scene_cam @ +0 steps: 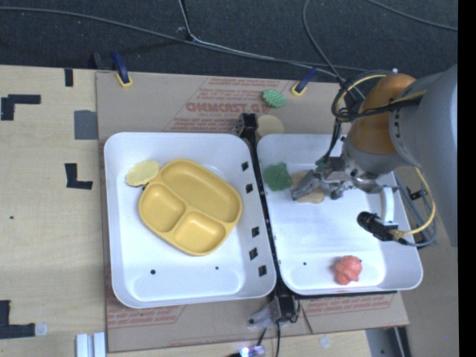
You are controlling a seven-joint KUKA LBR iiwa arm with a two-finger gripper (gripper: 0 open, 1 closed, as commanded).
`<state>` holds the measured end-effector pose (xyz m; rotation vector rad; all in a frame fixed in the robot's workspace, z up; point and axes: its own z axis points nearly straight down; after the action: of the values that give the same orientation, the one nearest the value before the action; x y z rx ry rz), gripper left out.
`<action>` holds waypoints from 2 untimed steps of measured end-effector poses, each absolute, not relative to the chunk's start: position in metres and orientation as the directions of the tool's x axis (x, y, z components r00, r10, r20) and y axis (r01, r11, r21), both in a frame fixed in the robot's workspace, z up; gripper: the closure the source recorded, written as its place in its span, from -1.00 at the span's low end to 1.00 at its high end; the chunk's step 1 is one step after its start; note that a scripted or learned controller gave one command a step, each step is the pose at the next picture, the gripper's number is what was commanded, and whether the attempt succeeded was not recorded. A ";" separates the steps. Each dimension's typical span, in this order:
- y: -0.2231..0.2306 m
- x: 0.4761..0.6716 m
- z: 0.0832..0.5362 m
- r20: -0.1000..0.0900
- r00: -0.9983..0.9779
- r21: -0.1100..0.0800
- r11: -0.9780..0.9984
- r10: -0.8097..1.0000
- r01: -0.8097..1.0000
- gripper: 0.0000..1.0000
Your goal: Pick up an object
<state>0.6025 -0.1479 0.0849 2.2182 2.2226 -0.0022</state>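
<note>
Nearest target: a small tan piece [311, 193] lying flat on the floor of the right bin [327, 251], upper half, partly under my gripper [306, 190]. It looks thin and light, probably soft or rubbery; I can't make out its full outline. My fingers [303, 193] are low over it, touching or nearly so. Whether they are parted or closed I cannot tell from this angle, and I see nothing clearly held between them.

Judgement on handling: a flat piece like this would be awkward to pinch from above. Best bet is across its narrow width, at an edge that stands clear of the bin floor. It would weigh next to nothing, and could slide on the smooth white plastic.

Just beside it, toward the divider, a green lump [277, 176]. Soft-looking, irregular, thicker than the tan piece, so likely an easier pinch across its middle.

Well apart, at the near edge of the same bin, a pink lump [347, 269], rounded and knobbly.

Left bin [126, 270]: a yellow divided tray [191, 206], stiff, wide and shallow; a rim grip only. A pale yellow disc [142, 173] touches its far corner.

On the surface beyond the bins, a small green ridged piece [274, 97].
</note>
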 end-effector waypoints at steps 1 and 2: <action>-0.147 0.603 0.096 -0.002 -0.003 0.001 0.003 1.000 1.000 1.00; -0.144 0.599 0.139 0.000 -0.002 0.003 0.002 1.000 1.000 1.00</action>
<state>0.5992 -0.1439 0.1393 2.2185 2.2223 0.0034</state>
